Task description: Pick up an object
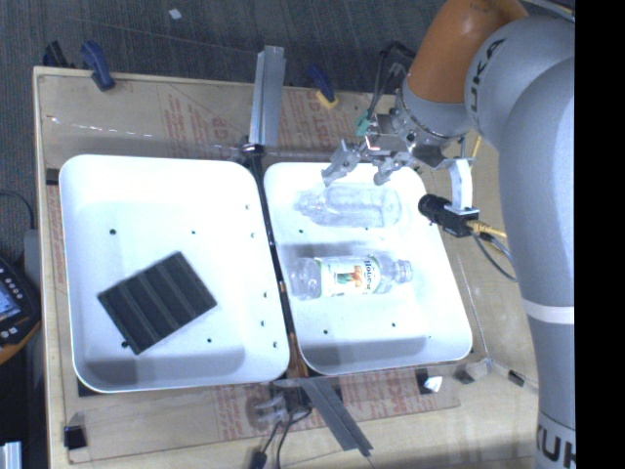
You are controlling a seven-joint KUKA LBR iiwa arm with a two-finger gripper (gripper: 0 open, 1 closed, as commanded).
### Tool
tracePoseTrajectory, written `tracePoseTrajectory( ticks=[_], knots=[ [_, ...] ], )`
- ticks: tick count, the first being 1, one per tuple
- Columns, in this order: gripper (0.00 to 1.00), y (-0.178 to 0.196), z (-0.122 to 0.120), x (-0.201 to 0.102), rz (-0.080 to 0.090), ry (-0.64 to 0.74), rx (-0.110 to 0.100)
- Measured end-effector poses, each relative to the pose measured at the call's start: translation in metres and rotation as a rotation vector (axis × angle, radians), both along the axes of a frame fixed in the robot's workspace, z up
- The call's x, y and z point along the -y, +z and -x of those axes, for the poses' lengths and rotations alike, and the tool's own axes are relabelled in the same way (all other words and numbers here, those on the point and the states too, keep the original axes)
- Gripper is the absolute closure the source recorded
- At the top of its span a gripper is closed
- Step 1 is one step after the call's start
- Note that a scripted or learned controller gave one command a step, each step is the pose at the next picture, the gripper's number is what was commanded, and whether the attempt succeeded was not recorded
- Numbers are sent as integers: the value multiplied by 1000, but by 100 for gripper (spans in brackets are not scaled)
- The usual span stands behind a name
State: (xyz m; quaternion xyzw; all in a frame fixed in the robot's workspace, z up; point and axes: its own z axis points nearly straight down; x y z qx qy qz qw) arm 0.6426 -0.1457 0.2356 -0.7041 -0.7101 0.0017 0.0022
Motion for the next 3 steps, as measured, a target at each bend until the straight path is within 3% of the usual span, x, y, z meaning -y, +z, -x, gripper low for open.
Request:
tracePoseTrajectory(
  ticks=[1, 2, 3],
  knots=[
    [0, -41, 57, 18, 1, 18, 1],
    [0, -110, 90, 63, 0, 180, 4],
    [0, -133, 149, 64, -1, 286, 4]
  ],
)
